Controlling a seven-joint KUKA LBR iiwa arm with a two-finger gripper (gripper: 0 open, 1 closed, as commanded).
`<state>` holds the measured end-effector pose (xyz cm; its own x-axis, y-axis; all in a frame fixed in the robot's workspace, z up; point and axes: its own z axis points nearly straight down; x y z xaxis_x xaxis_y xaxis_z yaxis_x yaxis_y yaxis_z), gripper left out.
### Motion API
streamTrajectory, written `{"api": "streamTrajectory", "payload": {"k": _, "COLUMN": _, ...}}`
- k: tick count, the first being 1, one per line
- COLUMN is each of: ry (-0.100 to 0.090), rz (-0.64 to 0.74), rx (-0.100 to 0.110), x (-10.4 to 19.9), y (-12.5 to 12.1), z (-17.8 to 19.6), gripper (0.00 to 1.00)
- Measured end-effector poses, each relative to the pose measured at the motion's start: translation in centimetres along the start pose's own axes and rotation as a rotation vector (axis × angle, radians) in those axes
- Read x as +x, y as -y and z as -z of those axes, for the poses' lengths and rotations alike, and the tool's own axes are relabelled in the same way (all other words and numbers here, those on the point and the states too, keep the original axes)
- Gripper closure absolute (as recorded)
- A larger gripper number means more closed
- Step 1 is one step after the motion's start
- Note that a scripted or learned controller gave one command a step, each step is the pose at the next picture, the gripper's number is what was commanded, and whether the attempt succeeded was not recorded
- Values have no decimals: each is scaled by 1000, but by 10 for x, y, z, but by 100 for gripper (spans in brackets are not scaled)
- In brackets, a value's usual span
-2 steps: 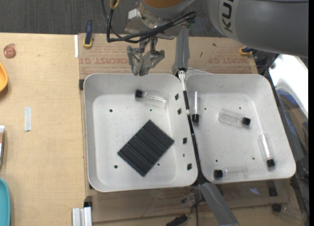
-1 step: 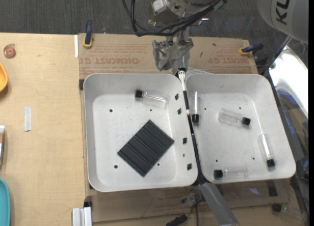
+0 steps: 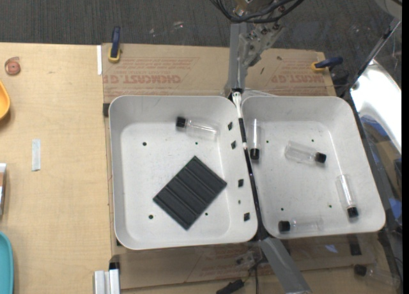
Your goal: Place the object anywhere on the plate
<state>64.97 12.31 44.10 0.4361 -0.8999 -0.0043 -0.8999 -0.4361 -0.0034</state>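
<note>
Single fixed camera above bench (image 3: 51, 126), angled down, both bins (image 3: 121, 177) fully framed
</note>
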Motion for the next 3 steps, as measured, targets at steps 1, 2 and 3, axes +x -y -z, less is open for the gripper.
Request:
{"api": "streamTrajectory", "payload": {"k": 1, "ry": 1, "rz": 270, "rx": -2, "x": 77, "y": -26, "z": 0, "gripper": 100}}
{"api": "streamTrajectory", "payload": {"k": 2, "ry": 1, "rz": 443, "rx": -2, "x": 144, "y": -59, "z": 0, "gripper": 100}}
{"api": "streamTrajectory", "payload": {"k": 3, "ry": 1, "rz": 760, "rx": -3, "x": 55, "y": -26, "z": -2, "gripper": 100}}
